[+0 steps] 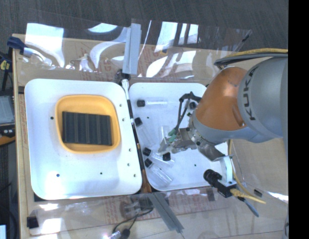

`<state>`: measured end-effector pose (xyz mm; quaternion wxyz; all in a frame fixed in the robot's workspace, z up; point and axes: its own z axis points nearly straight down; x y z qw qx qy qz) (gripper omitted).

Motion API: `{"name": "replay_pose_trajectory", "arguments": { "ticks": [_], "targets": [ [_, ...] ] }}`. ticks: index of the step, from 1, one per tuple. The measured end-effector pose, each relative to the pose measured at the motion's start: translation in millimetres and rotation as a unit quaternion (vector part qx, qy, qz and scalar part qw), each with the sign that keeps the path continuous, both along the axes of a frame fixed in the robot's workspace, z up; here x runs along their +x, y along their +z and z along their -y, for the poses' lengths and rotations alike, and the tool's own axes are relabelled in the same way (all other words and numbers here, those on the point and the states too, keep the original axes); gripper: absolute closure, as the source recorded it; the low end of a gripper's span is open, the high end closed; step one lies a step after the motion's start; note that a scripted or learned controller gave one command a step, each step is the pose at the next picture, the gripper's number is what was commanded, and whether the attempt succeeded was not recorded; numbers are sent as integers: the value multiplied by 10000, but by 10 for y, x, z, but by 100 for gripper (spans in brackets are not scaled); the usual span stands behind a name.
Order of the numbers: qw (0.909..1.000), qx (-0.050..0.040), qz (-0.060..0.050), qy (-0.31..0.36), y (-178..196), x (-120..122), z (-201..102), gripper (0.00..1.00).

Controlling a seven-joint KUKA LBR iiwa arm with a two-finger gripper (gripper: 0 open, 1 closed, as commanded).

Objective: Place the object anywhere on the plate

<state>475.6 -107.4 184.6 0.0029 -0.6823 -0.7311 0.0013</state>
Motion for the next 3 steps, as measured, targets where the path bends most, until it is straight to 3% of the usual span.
{"name": "replay_pose_trajectory", "arguments": {
  "ticks": [1, 2, 3],
  "targets": [
    [9983, -7, 22, 588, 392, 876, -314, 100],
    [9948, -5, 5, 1018, 53, 1139, -1287, 100],
    [9949, -8, 9, 1010, 57, 1141, -1276, 0]
  ]
}}
